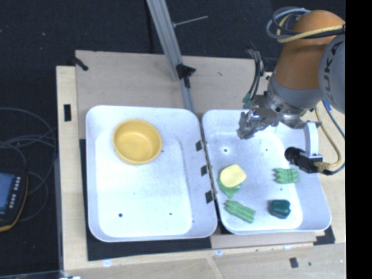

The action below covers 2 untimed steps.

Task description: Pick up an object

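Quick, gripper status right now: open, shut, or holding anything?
Gripper: cannot be told; it hangs over the far part of the right bin, with nothing seen in its grasp.

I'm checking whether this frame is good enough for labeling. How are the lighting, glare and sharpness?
Camera view: both white bins are brightly lit and nearly washed out, with only faint shadows; the floor around the bench is very dark; the whole image is slightly soft, so the end effector is blurry, while the yellow bowl and green items keep readable colour.
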{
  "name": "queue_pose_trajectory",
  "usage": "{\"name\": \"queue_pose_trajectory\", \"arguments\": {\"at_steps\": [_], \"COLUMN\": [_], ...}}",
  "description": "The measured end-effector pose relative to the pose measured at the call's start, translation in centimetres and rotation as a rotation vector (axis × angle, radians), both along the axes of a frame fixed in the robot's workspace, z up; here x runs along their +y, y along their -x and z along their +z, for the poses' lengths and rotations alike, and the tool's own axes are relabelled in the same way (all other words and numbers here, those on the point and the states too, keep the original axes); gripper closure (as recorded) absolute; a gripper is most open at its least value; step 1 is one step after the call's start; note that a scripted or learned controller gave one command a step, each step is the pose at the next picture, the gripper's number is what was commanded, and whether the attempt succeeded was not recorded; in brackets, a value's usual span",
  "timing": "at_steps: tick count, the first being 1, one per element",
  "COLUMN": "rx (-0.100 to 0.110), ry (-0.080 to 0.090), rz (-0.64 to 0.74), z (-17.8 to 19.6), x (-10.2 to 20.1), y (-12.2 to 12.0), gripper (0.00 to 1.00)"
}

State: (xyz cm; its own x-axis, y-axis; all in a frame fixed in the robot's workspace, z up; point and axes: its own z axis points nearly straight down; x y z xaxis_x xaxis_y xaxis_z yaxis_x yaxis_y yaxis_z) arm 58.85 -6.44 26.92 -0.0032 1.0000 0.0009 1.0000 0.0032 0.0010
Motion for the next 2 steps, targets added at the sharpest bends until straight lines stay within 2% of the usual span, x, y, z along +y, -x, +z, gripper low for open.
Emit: {"name": "queue_pose_trajectory", "arguments": {"at_steps": [1,2], "rx": [0.000,0.001], "ry": [0.000,0.001], "rz": [0.002,0.000], "z": [0.3,-1.4], "x": [5.5,11.2], "y": [1.1,1.6], "gripper": [1.00,1.00]}}
